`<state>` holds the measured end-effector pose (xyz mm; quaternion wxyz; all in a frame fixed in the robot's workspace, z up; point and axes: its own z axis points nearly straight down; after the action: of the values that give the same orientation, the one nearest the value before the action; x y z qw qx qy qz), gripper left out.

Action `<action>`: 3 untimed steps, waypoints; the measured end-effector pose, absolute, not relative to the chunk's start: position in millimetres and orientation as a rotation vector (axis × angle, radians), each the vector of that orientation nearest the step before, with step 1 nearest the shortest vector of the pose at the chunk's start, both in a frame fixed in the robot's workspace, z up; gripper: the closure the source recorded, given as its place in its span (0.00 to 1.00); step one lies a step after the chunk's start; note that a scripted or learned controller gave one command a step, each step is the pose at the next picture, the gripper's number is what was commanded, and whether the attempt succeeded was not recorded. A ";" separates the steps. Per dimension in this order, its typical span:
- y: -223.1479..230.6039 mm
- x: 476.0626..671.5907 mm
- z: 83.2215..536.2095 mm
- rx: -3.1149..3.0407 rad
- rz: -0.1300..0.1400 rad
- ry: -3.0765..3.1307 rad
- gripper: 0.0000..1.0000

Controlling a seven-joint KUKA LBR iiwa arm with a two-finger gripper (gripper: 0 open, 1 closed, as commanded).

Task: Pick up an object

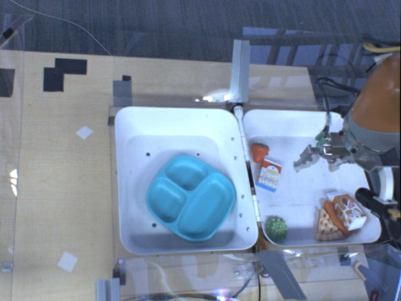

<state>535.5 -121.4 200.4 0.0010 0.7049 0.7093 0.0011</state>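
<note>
Since the gripper [308,158] hangs over the bare middle of the right bin [294,127], fingers apparently open and empty, go for the carton [269,175] just left-below it, squaring up to clear the strawberry [259,150] and bin wall.

We look down from one fixed camera above the worktop [56,187], tilted slightly so the dark floor [156,17] fills the top of the frame. Both bins sit whole in view: the left bin [131,137] at centre, the right bin [294,130] toward the right edge, where the arm [379,105] enters. The distance is moderate.
</note>
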 end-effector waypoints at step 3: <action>-205.5 575.4 89.1 2.188 0.009 2.240 1.00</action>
<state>575.4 -205.5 89.1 0.0052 0.6986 0.7155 0.0029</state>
